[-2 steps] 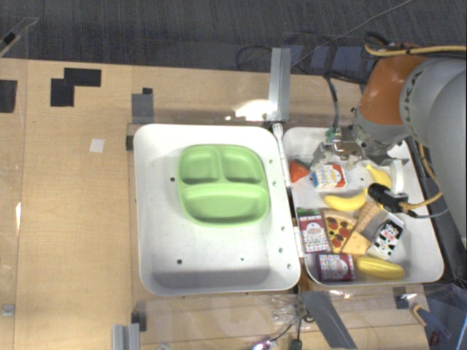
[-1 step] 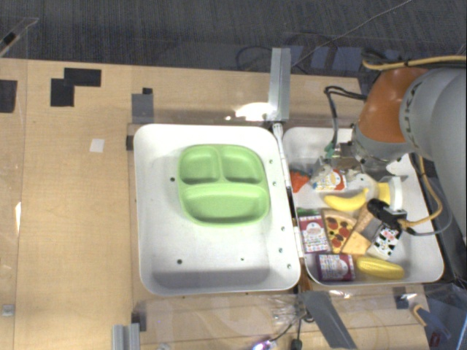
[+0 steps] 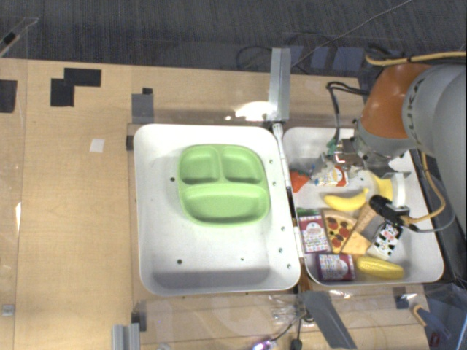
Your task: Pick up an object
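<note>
Looking down on the table (image 3: 73,217), you've got two white bins side by side. Left bin (image 3: 157,254) holds one thing: a green divided plate (image 3: 221,182) w/ three compartments, lying flat near the bin's middle, nothing in it.

Right bin (image 3: 430,265) is crowded. A banana (image 3: 346,200) lies about mid-bin, w/ a pizza slice toy (image 3: 343,232) just below it. A small pink-and-white box (image 3: 314,233) sits at the left wall beside the pizza; a purple packet (image 3: 334,267) is at the front, touching a yellow lemon-like piece (image 3: 379,268). A black-and-white item (image 3: 387,238) lies right of the pizza. A red piece (image 3: 298,181) sits by the left wall.

The arm (image 3: 427,115) comes in from the right, over the right bin's back half. The gripper (image 3: 337,160) is low over a white-orange item (image 3: 330,176) behind the banana; you can't tell its opening or whether it has hold of anything.
</note>
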You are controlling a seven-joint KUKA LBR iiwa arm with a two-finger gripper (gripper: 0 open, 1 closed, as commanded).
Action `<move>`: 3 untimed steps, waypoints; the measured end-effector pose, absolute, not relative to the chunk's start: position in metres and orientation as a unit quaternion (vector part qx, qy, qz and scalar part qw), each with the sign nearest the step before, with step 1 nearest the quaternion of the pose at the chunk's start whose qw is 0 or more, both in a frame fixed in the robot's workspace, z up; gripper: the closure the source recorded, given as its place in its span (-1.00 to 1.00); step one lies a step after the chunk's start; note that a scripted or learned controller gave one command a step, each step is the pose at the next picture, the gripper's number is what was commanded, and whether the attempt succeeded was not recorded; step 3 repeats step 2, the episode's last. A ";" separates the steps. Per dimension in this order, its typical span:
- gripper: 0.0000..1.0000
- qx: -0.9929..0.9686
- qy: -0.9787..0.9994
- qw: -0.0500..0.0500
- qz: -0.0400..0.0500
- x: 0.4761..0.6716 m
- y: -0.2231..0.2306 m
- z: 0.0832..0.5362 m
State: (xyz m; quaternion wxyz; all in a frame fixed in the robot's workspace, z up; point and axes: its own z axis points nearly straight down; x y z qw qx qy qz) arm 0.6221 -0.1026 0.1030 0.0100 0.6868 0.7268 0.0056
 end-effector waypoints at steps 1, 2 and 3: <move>1.00 0.674 0.739 -0.001 0.000 0.663 -0.114 0.088; 1.00 0.672 0.740 0.003 0.003 0.670 -0.034 0.187; 1.00 0.672 0.740 0.003 0.003 0.670 -0.034 0.187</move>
